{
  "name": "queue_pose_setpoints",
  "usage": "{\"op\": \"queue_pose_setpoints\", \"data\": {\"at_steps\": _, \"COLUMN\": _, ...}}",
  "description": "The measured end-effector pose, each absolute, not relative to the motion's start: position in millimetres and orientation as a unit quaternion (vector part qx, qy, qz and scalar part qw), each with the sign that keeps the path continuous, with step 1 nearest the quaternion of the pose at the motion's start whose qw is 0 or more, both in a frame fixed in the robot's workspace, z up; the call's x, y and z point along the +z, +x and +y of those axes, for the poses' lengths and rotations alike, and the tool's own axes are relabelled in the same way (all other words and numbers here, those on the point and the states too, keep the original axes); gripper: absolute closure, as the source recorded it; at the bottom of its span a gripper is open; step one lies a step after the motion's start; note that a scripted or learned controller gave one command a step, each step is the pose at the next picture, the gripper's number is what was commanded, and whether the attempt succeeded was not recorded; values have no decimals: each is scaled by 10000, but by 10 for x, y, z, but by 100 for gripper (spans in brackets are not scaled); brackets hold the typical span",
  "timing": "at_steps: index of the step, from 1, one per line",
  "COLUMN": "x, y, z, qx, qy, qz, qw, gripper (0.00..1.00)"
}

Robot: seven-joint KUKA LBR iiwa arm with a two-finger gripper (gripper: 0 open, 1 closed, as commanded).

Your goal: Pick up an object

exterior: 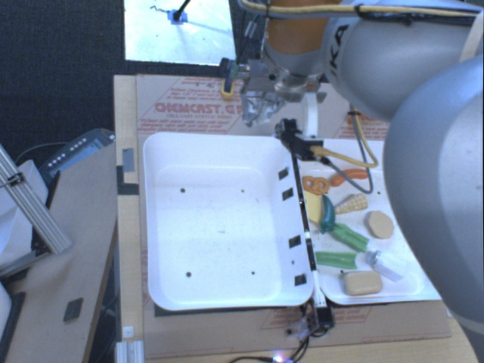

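While the big grey arm (408, 74) fills the upper right of the camera view, its orange band sits high above the back edge of the bench, and the gripper (261, 108) hangs beyond the far rim of the left bin (162, 165), over the printed cardboard sheet (189, 100). Whether the gripper is spread or pressed together cannot be told; its tip is a blur of metal and cable, and nothing is seen held in it.

The left bin shows bare white floor. The right bin (408, 282) holds every candidate, partly hidden under the arm. Largest among them are a tan sponge-like block (362, 282) near the front rim and a round beige piece (380, 224) toward the right. Two green sticks follow, one (349, 237) slanted mid-bin and one (336, 259) lying flat below it. A teal curved piece (327, 214) touches a yellow corn cob (352, 202). Smaller still are an orange ring (316, 183), an orange tool (349, 176) and a pale little bottle (386, 266).

To do the pick well, the arm would need to travel right and forward over the divider (302, 218). The tan block looks the safest target: it lies apart from its neighbours. A descent centred on it, jaws straddling its short side, should avoid nudging the bottle.
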State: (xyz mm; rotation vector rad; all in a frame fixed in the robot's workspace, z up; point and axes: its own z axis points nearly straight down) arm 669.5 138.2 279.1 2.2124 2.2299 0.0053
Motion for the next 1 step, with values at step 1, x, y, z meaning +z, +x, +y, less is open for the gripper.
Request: {"op": "queue_pose_setpoints", "data": {"at_steps": 1, "x": 3455, "y": 6687, "z": 1936, "qx": 47, "qy": 7036, "qz": 7106, "qw": 14, "gripper": 100}}
